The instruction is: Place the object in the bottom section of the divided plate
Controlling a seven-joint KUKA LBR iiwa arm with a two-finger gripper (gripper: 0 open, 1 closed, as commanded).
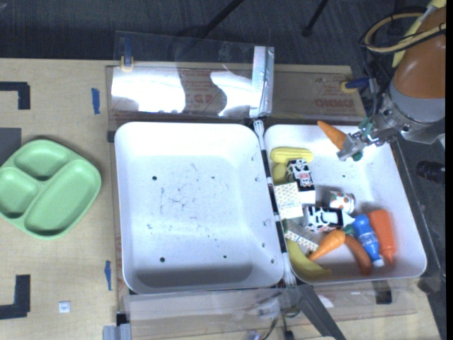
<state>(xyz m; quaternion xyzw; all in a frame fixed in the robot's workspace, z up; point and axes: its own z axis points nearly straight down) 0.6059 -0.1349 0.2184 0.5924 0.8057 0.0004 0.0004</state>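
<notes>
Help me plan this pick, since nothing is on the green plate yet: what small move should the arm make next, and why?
Probably lower the gripper onto the orange carrot right beside it in the right bin. The gripper hangs over that bin's upper corner with nothing seen between its fingers, and the green divided plate sits far off past the left bin, so a pick has to come first.

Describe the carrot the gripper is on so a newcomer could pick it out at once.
Start at the right white bin and go to its top edge. There the gripper sits over a small orange carrot, alone up there; the other carrots lie in the pile at the bin's lower end.
</notes>
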